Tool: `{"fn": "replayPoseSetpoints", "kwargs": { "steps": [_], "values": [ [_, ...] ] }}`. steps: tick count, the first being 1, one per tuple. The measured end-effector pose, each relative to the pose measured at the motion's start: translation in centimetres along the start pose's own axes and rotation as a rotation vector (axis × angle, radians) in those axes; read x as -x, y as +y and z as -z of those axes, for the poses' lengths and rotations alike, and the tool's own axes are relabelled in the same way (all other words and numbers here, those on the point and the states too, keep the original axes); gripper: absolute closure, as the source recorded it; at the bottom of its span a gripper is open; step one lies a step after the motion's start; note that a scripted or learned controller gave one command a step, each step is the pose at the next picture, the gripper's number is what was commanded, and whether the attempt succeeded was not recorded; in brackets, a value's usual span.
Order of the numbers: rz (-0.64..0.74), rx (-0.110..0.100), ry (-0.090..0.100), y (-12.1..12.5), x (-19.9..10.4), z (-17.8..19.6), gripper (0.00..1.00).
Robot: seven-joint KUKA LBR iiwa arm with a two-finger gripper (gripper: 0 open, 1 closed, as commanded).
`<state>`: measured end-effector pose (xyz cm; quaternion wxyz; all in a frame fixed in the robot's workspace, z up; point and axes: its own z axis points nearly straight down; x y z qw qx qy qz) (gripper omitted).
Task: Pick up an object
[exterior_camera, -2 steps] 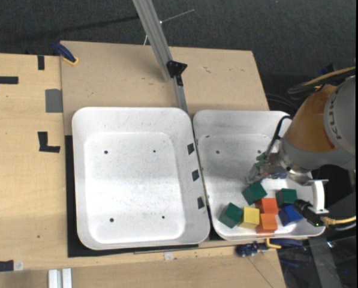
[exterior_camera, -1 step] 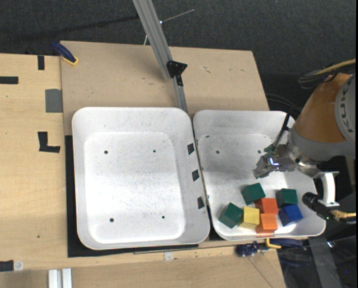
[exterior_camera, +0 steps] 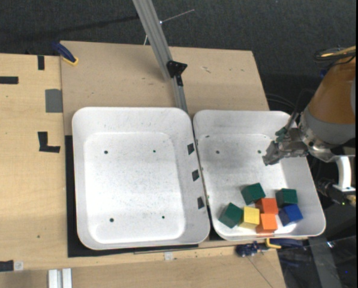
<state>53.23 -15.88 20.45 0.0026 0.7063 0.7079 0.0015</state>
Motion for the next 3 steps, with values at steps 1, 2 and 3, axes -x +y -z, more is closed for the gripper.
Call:
{"fn": "replayPoseSetpoints", "kwargs": {
  "steps": [1,2,3],
  "values": [
    [-0.001,-0.006,0.002,0.1,0.0,0.9,1.00],
    [0.004,-0.005,0.003,0.7,-5.3,2.0,1.00],
    [0.006,-0.007,0.004,1.3,-11.5,2.1,1.00]
  ]
}}
